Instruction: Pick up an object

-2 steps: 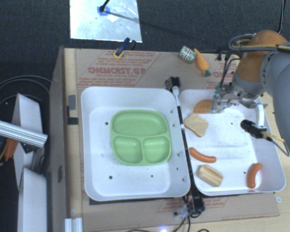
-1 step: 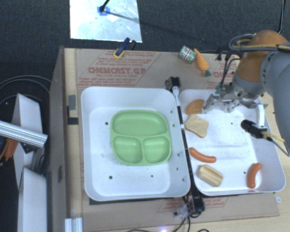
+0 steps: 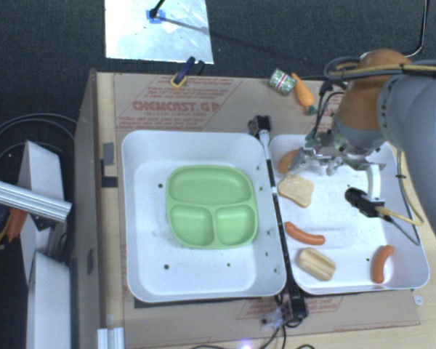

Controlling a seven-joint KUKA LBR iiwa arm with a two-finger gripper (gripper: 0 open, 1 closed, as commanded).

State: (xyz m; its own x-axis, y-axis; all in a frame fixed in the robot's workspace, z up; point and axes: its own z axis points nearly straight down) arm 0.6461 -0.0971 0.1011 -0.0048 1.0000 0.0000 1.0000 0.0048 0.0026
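From where I stand, the one legible marking is red print on the flat brown cardboard sheet [image 3: 203, 97] that lies under the two shallow white bins. Its biggest line, in block capitals along the far edge, reads roughly "CHEMCAST G P", though the last letters are not sharp. Smaller red lines sit above and below it, too blurred to make out. More red print shows on the cardboard's near edge, partly covered and also unreadable.
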